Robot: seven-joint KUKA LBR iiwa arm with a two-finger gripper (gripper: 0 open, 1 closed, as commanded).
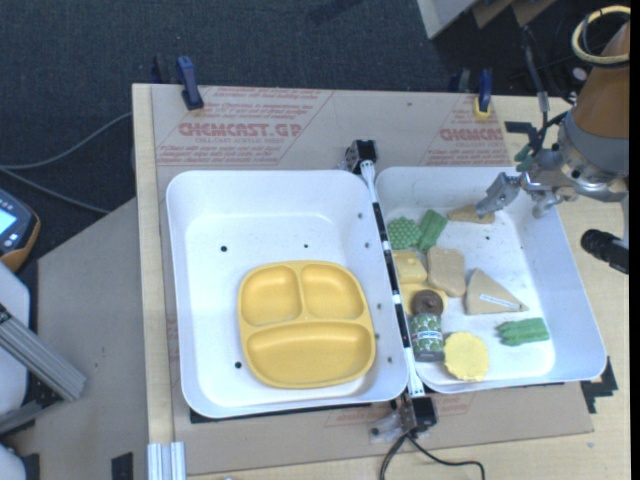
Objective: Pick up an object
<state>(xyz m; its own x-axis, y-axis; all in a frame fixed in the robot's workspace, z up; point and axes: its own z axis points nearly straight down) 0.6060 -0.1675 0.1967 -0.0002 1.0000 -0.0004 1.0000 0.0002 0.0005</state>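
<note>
The right bin [560,268] holds several toy foods: two green pieces [418,231], a yellow block [408,266], a tan slice [447,270], a pale wedge [492,294], a brown ring [428,302], a small can [427,337], a yellow round [466,356] and a green piece [522,331]. A flat tan piece [468,214] lies at the bin's far side. My gripper [518,200] hovers over the bin's far right corner, just right of that tan piece. It is open, with nothing between its fingers.
The left bin [200,228] carries a yellow divided plate [305,323]. A black clip [362,153] sits where the two bins meet at the far side. Blue clamps [187,80] hold the board's far edge. Cables run along the bench's right side.
</note>
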